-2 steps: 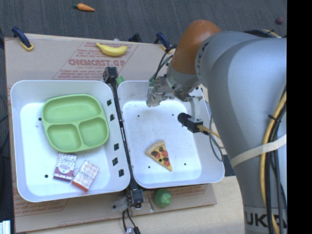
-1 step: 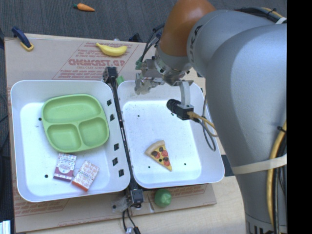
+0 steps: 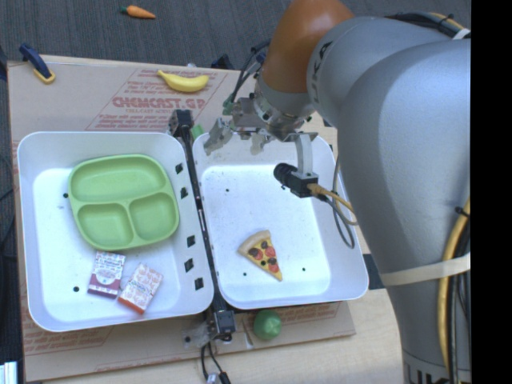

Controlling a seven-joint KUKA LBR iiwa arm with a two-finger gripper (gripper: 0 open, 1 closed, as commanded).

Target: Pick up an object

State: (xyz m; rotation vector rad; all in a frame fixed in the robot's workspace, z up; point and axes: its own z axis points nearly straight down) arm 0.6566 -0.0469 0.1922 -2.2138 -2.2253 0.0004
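A toy pizza slice lies flat in the right bin, toward its front. My gripper hangs over that bin's far left corner, well behind the pizza slice. Its two fingers stand apart, open, and nothing shows between them. In the left bin sit a green divided plate and two small snack packets near the front.
A toy banana rests on the cardboard behind the bins. A green ball sits outside the right bin's front rim. A black divider runs between the bins. The big grey arm covers the right side.
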